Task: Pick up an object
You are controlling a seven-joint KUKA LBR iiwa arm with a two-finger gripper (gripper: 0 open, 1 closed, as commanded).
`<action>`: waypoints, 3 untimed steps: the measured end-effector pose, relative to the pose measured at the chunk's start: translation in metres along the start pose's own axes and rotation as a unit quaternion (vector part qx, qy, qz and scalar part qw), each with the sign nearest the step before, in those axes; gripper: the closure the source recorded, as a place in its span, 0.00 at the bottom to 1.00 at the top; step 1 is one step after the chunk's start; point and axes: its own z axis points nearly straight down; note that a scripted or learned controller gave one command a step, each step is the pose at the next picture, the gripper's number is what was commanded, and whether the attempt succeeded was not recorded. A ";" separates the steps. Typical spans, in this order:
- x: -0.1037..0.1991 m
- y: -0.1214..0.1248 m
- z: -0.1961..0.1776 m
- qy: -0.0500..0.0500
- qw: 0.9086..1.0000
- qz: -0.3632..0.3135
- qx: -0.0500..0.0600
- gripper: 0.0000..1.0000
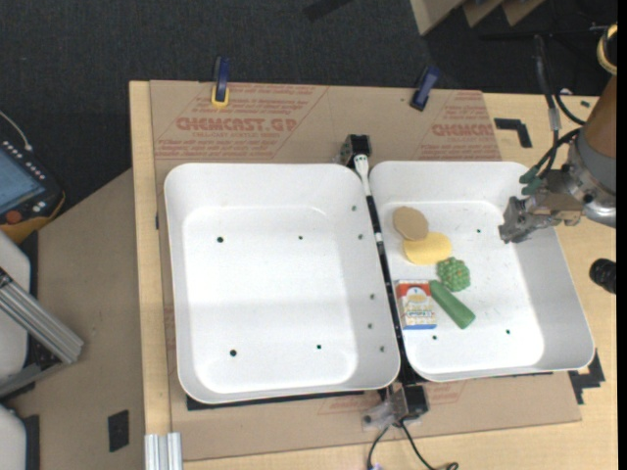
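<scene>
4 objects lie clustered in the right bin (549, 292), toward its left wall. Tan rounded piece (411, 224), potato-like, lies nearest the far side. Yellow lump (427, 250) sits just below it, touching or nearly so. Green broccoli-shaped toy (453, 274) lies beside the yellow lump; its long green stalk runs down-right toward the bin's middle. Small flat carton (418, 306) with red, white and blue print lies against the left wall, its right edge meeting the green stalk.

Pincer (516, 225) hangs over the right bin's far-right part, well apart from the cluster, nothing between its fingers; whether they are apart or together cannot be told at this angle. Grey arm (598, 164) enters from the right.

Left bin (265, 277), white, shallow, dotted with small dark holes. 2 bins touch along a black divider strip. Both rest on a brown cardboard sheet (294, 116) printed with red lettering, fixed by 2 blue clamps (221, 81) at the far edge. Desk (98, 253) under it is tan. Dark carpet beyond; aluminium extrusion at lower left.
</scene>
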 end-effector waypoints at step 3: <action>0.208 0.018 -0.047 0.002 1.000 -0.008 -0.008 1.00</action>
